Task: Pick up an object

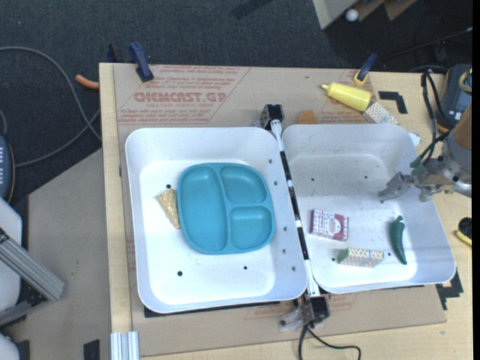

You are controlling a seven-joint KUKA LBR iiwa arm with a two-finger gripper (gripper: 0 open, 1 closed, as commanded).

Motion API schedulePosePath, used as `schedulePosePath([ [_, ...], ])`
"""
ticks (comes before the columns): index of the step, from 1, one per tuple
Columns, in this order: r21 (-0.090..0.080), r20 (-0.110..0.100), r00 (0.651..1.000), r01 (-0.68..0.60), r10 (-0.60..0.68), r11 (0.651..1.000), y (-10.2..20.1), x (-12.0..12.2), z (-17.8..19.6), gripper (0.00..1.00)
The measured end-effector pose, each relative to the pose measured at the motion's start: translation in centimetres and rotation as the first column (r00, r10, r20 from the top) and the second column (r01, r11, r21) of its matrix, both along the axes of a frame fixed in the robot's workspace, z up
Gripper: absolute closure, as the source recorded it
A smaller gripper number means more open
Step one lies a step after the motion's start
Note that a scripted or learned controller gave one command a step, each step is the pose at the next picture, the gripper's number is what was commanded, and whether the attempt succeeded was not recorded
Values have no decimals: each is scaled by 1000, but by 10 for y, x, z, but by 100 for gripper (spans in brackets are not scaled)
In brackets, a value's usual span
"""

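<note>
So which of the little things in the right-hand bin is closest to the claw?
The green chili pepper. It lies just below the claw, near the bin's right side, while the red-and-white packet and the patterned strip sit further left.

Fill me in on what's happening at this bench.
A grey robot arm reaches in from the right, its claw hanging over the right bin with nothing visibly in it. Below it lie a green pepper, a red and white packet and a small patterned piece. The left bin holds a teal divided plate with a tan scrap tucked against its left edge.
</note>
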State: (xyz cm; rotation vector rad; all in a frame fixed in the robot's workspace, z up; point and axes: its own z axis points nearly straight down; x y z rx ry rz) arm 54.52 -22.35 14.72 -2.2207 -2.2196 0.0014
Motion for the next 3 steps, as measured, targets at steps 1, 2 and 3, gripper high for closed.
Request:
schedulePosePath([
  [1,0,0,1000,0,0,1000,7,-35,-58,0],
  [2,-1,3,1000,1,-1,1000,7,-34,-48,100],
  [3,0,7,1000,-3,3,1000,87,40,-62,100],
])
